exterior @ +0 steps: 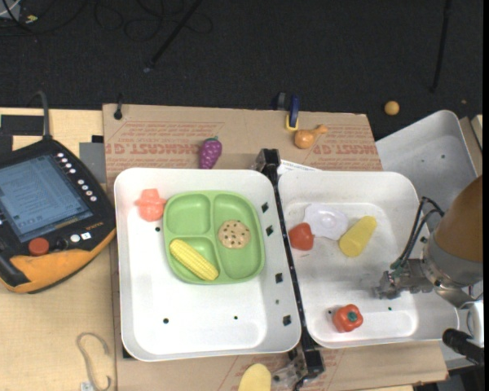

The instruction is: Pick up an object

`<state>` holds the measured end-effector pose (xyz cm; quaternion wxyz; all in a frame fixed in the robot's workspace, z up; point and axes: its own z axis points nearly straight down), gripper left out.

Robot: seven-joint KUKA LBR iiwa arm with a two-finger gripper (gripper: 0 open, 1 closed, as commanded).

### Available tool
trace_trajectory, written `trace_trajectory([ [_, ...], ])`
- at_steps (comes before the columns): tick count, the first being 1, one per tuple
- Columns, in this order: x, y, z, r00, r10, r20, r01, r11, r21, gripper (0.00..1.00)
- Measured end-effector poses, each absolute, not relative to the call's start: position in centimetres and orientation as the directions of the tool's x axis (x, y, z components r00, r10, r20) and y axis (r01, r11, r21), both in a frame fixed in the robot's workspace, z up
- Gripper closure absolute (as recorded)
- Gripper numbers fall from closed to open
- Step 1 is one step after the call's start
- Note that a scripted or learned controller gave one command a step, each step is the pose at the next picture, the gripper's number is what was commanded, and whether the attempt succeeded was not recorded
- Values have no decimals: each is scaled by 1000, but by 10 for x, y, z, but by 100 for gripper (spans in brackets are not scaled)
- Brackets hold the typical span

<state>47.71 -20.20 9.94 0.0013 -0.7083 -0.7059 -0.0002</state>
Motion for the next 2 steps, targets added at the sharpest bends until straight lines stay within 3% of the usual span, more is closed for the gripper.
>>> trace_trajectory([
  [2,479,-207,206,0,1000,-1,1000,0,3,100],
])
